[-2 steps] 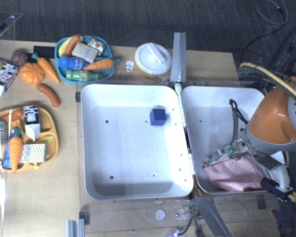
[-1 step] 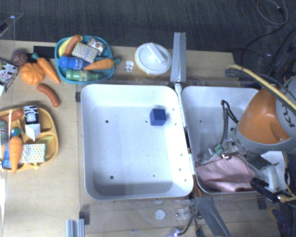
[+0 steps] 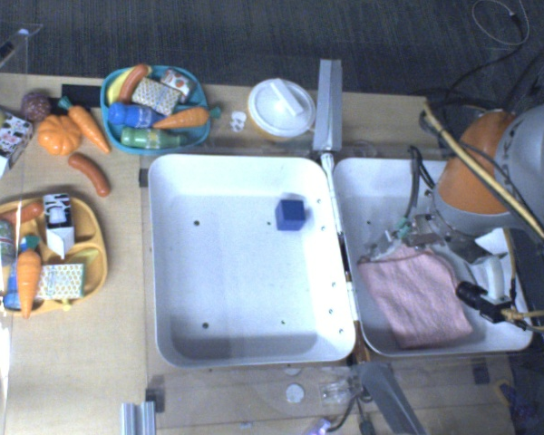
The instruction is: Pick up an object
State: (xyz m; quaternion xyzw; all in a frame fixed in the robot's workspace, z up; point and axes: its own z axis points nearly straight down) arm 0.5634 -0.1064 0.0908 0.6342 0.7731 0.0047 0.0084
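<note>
A small blue cube (image 3: pixel 291 213) lies in the left white bin (image 3: pixel 190 333), toward its upper right. A pink cloth (image 3: pixel 412 299) lies crumpled in the right white bin (image 3: pixel 367 184), covering its lower half. My gripper (image 3: pixel 402 236) hangs low in the right bin, just at the cloth's upper left edge, with the grey arm and its orange band behind it to the right. Whether the gripper touches the cloth cannot be told.
On the bench to the left stand a blue bowl (image 3: pixel 154 109) and a yellow plate (image 3: pixel 43 256), both full of toy food. Loose toy carrots and a sausage (image 3: pixel 89 173) lie between them. A white round lid (image 3: pixel 281 107) sits behind the bins.
</note>
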